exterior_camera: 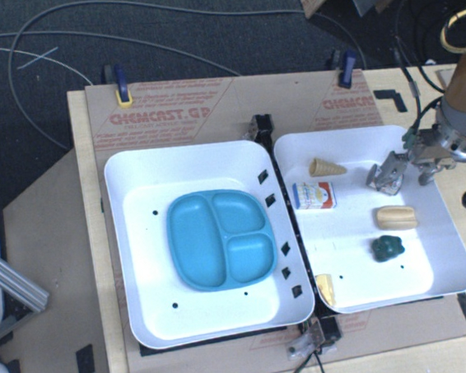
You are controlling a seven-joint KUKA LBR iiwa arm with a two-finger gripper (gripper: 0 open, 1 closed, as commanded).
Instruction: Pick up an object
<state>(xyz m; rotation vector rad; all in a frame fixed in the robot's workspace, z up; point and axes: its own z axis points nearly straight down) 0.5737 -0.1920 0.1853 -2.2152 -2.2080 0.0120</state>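
The right bin [441, 280] holds several small objects. A tan cone [327, 167] lies near its back, with a small white carton with red and blue print [313, 195] just in front of it. A beige roll [395, 217] and a dark green lump [387, 247] sit further forward on the right. A yellow piece [324, 288] rests against the bin's front left wall. My gripper [404, 176] hangs over the back right of this bin, just behind the beige roll. It is open, with nothing between its fingers.
The left bin [130, 234] carries a blue divided plate [220, 238] in its middle. A black divider with clips [279, 218] runs between the bins. Blue clamps [123, 89] [346, 68] hold the cardboard at the back. Cables trail at the right.
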